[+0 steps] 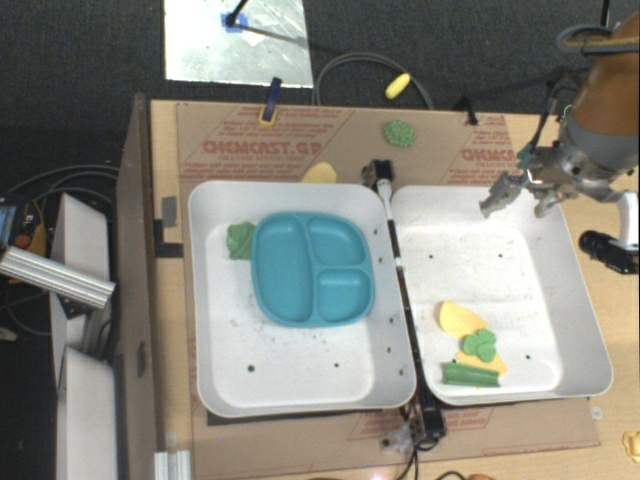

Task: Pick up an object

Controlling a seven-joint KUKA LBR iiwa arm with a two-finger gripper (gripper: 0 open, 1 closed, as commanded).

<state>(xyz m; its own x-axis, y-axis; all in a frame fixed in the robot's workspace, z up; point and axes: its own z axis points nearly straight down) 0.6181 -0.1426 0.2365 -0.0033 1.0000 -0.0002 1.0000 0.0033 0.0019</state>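
lying nearest in the right bin (pixel 560 268), toward its front edge, is a small cluster of toy food: a green bean-like piece (pixel 469 374) at the front, a green leafy piece (pixel 483 345) just behind it on something yellow, and a yellow piece (pixel 458 318) touching that. the left bin (pixel 215 268) holds a blue divided plate (pixel 311 269) with a green leafy piece (pixel 240 239) against its left side. farther back, over the right bin's rear corner, the gripper (pixel 523 197) hangs with fingers spread apart and nothing between them, well apart from the cluster. beyond the bins, on the cardboard (pixel 250 143), sit a pale yellow piece (pixel 320 174) and what looks like a green knobbly piece (pixel 399 133).
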